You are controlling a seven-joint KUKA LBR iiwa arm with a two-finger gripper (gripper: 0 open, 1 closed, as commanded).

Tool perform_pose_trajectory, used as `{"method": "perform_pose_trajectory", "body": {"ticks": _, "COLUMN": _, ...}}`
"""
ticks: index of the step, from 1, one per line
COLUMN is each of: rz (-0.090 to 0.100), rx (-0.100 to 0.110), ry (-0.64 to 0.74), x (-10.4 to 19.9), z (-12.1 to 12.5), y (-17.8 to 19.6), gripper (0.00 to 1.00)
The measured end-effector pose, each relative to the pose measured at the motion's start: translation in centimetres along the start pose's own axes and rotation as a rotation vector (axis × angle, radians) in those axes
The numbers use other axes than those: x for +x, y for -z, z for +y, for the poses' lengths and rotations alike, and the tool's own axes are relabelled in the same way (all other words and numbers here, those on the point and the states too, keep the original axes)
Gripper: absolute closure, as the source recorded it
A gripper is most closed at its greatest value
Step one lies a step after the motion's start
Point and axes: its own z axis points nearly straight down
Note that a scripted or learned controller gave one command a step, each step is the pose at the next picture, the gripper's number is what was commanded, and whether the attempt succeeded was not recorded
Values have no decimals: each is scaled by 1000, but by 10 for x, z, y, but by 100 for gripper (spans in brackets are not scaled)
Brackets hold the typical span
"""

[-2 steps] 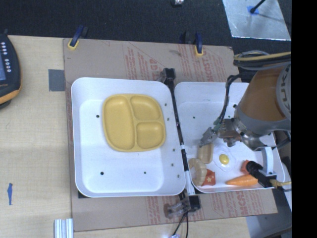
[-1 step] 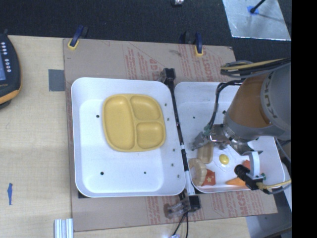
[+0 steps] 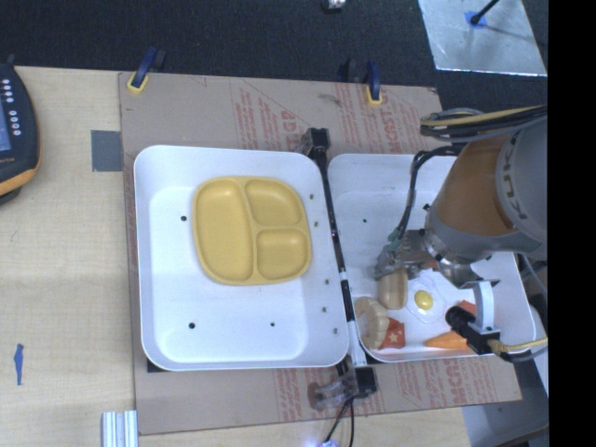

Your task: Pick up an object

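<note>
Cardboard-covered bench, two white bins side by side.

At three o'clock the arm (image 3: 480, 194) lowers its gripper (image 3: 399, 261) into the right bin (image 3: 368, 184), just above toy food (image 3: 391, 291) clustered toward five o'clock; a yellow divided plate (image 3: 251, 229) sits in the left bin (image 3: 168, 343).

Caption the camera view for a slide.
End effector low in the right bin over toy food; yellow divided plate in the left bin.

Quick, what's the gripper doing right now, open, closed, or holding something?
Gripper: cannot be told from this view. It is low in the right bin, over the pile of small items.
</note>
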Motion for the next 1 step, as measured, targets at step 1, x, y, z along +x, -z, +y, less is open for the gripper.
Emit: {"method": "perform_pose_trajectory", "body": {"ticks": 1, "rz": 3, "rx": -9, "ry": 11, "x": 88, "z": 2, "y": 95, "gripper": 100}}
